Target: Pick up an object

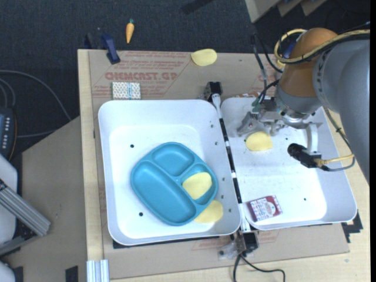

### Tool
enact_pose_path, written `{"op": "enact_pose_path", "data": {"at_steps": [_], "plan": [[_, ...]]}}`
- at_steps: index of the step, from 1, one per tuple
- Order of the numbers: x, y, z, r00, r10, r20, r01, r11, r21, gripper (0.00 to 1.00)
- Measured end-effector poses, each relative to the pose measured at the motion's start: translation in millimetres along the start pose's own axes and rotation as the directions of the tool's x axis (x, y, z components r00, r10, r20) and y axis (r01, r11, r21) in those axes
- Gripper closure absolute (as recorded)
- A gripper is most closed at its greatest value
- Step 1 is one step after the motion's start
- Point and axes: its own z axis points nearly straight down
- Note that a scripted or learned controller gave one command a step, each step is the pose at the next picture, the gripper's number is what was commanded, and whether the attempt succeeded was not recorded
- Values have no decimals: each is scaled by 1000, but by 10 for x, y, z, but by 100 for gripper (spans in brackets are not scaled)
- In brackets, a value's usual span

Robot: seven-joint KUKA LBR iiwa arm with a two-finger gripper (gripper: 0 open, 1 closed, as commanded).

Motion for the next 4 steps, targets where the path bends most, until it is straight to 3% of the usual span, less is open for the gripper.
{"op": "enact_pose_path", "data": {"at_steps": [1, 2, 3, 4], "plan": [[-77, -7, 102, 1000, 1, 2, -1, 1000, -2, 0], [-72, 5, -10, 1000, 1, 2, -1, 1000, -7, 100], [-72, 3, -7, 1000, 1, 2, -1, 1000, -6, 0], [-146, -351, 106, 1000, 2, 1, -2, 1000, -2, 0]]}}
